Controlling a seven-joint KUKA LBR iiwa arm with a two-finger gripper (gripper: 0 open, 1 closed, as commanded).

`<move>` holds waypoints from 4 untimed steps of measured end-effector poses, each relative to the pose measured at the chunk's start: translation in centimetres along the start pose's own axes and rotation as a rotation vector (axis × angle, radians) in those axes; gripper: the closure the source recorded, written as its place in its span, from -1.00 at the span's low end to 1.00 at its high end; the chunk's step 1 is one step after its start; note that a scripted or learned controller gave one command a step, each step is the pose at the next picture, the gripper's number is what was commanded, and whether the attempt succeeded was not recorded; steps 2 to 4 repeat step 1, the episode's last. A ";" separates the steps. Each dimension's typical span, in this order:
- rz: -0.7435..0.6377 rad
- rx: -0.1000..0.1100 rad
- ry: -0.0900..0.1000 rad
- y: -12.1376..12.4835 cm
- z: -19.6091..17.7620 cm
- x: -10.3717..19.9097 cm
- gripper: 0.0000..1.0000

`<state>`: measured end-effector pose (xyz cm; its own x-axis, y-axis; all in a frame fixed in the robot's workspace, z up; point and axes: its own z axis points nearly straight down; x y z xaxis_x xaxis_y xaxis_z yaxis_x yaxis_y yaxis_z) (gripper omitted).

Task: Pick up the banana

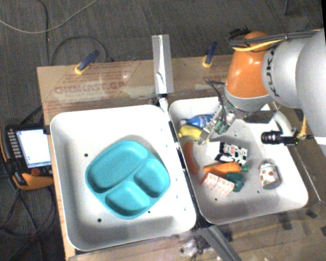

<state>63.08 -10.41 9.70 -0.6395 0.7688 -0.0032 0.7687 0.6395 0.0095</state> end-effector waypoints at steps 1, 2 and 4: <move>-0.011 0.012 0.006 5.2 -8.3 2.4 1.00; -0.011 0.012 0.006 5.2 -8.3 2.4 1.00; -0.011 0.012 0.006 5.2 -8.3 2.4 1.00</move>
